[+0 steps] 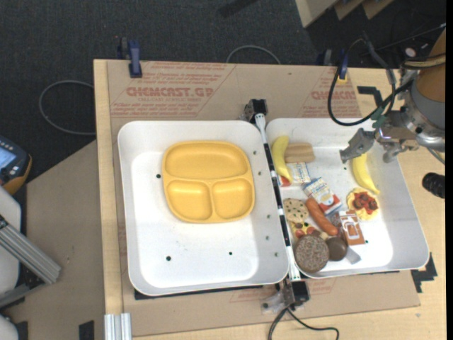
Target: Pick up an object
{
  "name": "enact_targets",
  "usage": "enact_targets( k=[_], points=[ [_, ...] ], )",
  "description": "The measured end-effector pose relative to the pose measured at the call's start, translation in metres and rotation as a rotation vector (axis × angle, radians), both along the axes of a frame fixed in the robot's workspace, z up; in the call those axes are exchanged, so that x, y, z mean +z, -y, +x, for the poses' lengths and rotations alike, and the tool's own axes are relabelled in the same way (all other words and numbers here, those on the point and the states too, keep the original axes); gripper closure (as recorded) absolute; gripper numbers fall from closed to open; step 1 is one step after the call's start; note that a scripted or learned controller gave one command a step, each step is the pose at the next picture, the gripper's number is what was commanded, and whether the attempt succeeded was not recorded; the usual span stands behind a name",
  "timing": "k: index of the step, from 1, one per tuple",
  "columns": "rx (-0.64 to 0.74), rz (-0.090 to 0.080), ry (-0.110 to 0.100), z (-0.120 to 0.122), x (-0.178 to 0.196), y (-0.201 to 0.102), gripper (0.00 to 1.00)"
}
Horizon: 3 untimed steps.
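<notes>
Gripper [362, 146] hangs over the right bin's [410, 222] far-right corner, beside a banana [364, 173]; I can't tell its state. Nothing looks lifted, so I judge the pick undone.

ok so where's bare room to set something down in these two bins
Left bin: bare floor in front of the yellow divided tray and along its left wall. Right bin: crowded at the middle with toy food; a bare strip lies right of the banana.
</notes>
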<state>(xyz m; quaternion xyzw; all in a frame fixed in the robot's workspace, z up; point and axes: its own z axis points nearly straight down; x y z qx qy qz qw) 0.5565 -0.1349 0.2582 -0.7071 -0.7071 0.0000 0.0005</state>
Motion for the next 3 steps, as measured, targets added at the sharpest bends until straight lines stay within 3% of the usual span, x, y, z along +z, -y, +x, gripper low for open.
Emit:
enact_targets(
  k=[1,2,3],
  points=[
    [-0.001,0.004,-0.014,-0.037,-0.143,-0.018,0.00],
    [-0.002,0.000,-0.003,-0.040,-0.176,-0.024,0.00],
    [-0.003,-0.001,0.003,-0.038,-0.164,-0.024,1.00]
  ],
)
